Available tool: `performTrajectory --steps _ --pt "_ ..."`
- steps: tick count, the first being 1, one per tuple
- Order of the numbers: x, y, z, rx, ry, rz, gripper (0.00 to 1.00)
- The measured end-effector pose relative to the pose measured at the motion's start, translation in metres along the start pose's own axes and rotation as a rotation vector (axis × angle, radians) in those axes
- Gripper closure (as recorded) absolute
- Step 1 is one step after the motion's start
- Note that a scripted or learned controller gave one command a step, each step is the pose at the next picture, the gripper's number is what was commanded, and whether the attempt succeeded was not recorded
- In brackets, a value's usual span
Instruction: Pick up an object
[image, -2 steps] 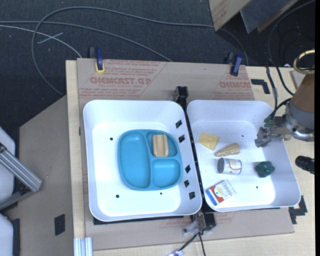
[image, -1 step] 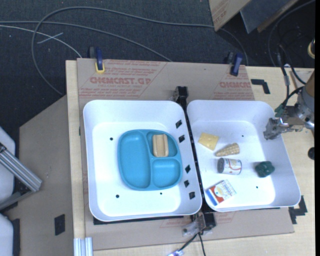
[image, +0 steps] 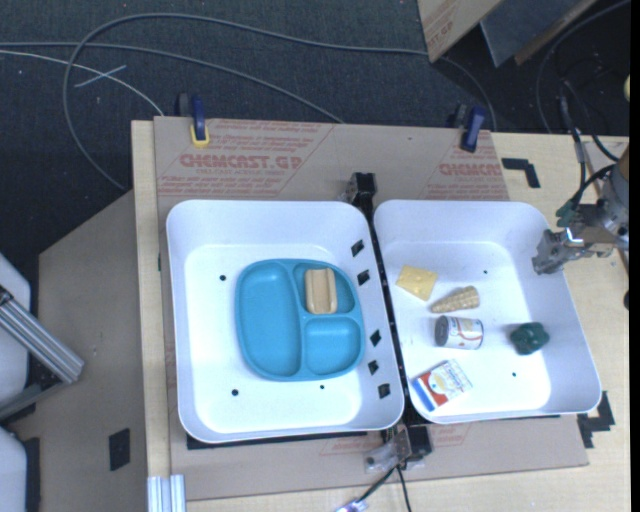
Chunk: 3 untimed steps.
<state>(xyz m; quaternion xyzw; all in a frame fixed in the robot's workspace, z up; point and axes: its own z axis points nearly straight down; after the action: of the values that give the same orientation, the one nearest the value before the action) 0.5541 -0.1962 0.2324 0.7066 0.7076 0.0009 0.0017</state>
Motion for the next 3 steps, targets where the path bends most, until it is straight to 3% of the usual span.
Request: performTrajectory --steps 3 --pt "0.174 0.031 0.016 0.006 0.003 -0.004 1.0"
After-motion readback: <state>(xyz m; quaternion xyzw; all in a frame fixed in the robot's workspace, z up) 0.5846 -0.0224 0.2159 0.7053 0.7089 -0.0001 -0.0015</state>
